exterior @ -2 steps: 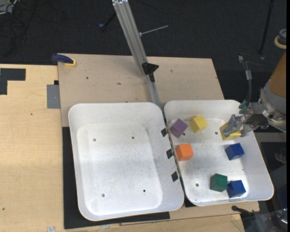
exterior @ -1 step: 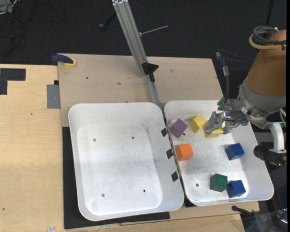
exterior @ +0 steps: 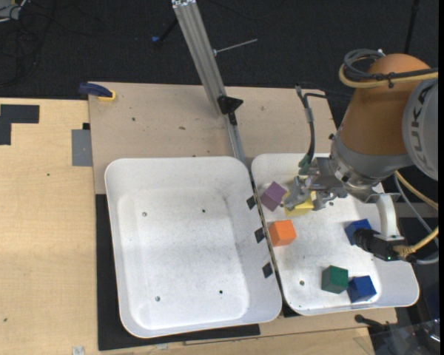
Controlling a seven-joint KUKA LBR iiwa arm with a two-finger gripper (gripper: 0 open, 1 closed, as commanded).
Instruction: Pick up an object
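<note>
Low over the right bin, the gripper works among scattered blocks.

Whether it is open or closed, or has anything, I cannot tell; a yellow piece sits right at its tip, probably the target. A purple cube lies just beside it, an orange cube near below; a green cube and blue cube sit well apart, touching each other.

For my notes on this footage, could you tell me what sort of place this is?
Probably a robotics lab: a robot arm reaches over two white bins on a bench, with coloured blocks such as an orange one.
</note>
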